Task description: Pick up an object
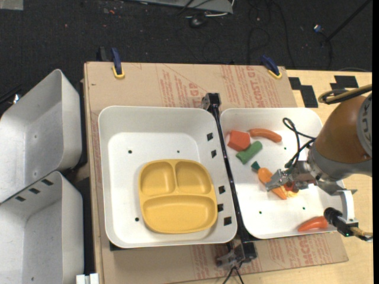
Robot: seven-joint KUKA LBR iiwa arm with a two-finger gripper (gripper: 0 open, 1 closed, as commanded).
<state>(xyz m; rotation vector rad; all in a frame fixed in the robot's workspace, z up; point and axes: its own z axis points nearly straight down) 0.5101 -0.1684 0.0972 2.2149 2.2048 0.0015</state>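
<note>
**A:** Your end effector (pixel 280 185) is down low in the right bin (pixel 308 123), right over a cluster of small orange pieces (pixel 267 176). It is touching or just above them, too cluttered to call.

**B:** Has it got one?

**A:** I can't tell you that. The metal tip sits on top of the orange bits, and whether it is parted or pinched is lost in the jumble. Nothing is lifted clear of the bin floor, so by my reading the pick is not done yet. You are at the grasp itself, with the raise left to do.

**B:** Give me the count.

**A:** Two white bins side by side on the counter (pixel 177 78). In the left bin (pixel 118 129), one yellow divided plate (pixel 176 195). In the right bin: one red block (pixel 238 139), one long orange piece (pixel 265 134) just behind it, one green block (pixel 249 151), one small dark teal bit (pixel 255 165), the orange pieces at the tip, which look like two, and one red-orange piece (pixel 312 223) near the front rim.

**B:** So six or seven candidates?

**A:** About seven, with the ones under the tip uncertain.
</note>
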